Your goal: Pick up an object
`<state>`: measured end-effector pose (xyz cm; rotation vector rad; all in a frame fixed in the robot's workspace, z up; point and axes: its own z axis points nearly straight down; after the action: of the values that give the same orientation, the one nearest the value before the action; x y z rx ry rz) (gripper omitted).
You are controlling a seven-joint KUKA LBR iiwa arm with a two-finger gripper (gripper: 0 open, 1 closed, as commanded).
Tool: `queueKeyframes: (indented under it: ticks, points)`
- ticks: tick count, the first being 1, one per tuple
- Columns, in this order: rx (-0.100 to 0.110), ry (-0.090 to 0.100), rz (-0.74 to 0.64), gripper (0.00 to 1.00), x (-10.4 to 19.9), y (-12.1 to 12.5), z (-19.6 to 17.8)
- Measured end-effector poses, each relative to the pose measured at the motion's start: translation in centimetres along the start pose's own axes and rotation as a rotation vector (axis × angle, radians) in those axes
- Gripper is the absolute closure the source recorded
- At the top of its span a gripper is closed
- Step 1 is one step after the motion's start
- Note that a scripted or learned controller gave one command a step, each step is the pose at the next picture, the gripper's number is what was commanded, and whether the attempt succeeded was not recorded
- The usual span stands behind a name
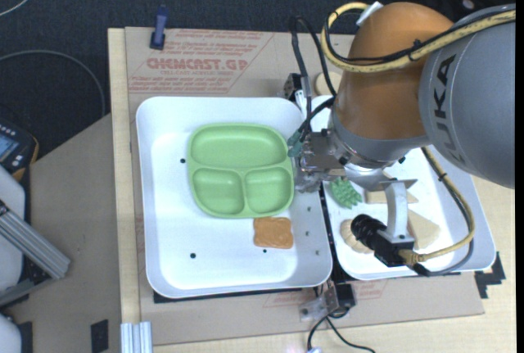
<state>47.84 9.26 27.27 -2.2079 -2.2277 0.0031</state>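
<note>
A green divided tray (241, 169), long axis crosswise, fills the left bin (164, 204), an orange-brown piece (273, 233) just below it, while the pincer's state cannot be told.

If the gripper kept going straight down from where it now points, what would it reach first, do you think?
Probably the small green object in the right bin, just beneath the gripper; depth is hard to judge from above.
</note>
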Motion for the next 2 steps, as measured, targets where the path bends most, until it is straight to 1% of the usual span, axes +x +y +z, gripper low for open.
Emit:
queueKeyframes:
  ticks: [1, 2]
  points:
    - [-0.021, 0.002, 0.006, 1.00, 0.2, 0.2, -13.1]
    - [-0.009, -0.005, 0.017, 1.00, -7.5, 0.7, -13.2]
